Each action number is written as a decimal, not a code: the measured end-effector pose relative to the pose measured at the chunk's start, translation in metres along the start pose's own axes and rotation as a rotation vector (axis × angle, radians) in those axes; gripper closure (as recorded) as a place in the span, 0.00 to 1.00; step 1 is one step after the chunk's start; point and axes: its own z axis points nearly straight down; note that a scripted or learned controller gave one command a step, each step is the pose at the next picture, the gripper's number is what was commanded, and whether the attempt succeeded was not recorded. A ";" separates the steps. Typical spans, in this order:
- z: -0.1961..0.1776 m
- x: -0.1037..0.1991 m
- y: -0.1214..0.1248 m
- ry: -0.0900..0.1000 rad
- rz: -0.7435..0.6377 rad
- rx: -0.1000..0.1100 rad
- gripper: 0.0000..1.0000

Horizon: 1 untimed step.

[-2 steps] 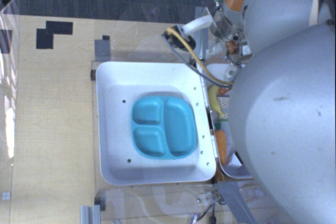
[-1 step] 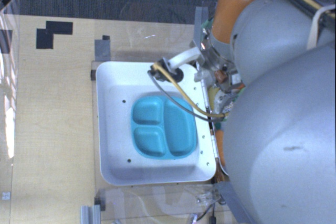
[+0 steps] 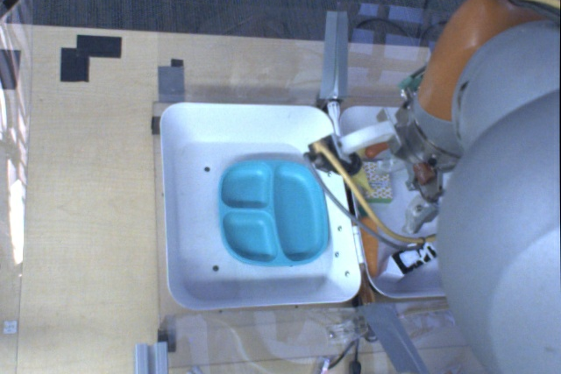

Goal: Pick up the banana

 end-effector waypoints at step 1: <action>0.103 -0.010 0.031 -0.002 -0.200 0.005 0.00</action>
